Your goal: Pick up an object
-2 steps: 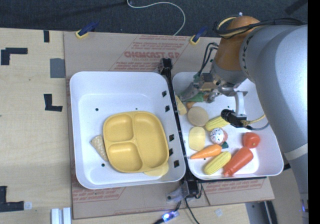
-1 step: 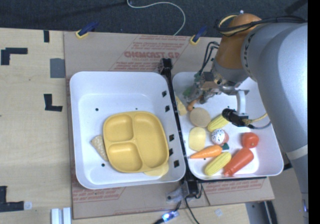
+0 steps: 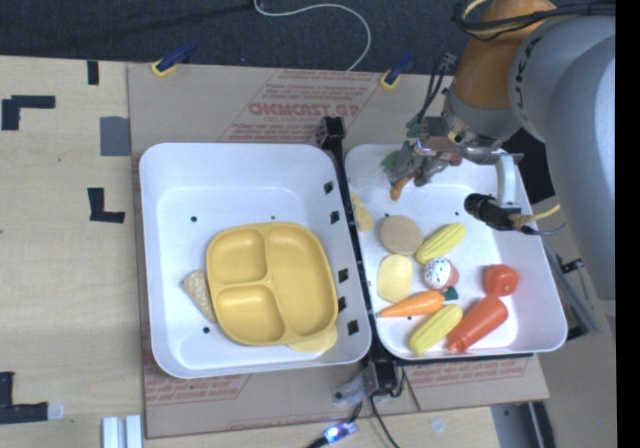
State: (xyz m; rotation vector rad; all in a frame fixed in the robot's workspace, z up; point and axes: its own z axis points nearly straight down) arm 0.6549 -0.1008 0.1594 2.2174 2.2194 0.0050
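Note:
My gripper (image 3: 412, 168) hangs over the back left corner of the right bin (image 3: 545, 336). It is shut on a small orange stick with a green end (image 3: 397, 184), which sticks out to the left and down from between the fingers. Below it in the bin lie a tan round disc (image 3: 400, 233), a pale yellow piece (image 3: 395, 278), a corn cob (image 3: 441, 241), a speckled white ball (image 3: 438, 273), a carrot (image 3: 410, 306), a second corn cob (image 3: 435, 328), a long red-orange vegetable (image 3: 477, 322) and a red tomato (image 3: 500, 280).
The left bin (image 3: 170, 176) holds a yellow divided plate (image 3: 270, 281), with a beige piece (image 3: 196, 288) under its left edge and a pale yellow one (image 3: 316, 341) under its front. A small pale piece (image 3: 361, 215) lies by the wall between the bins.

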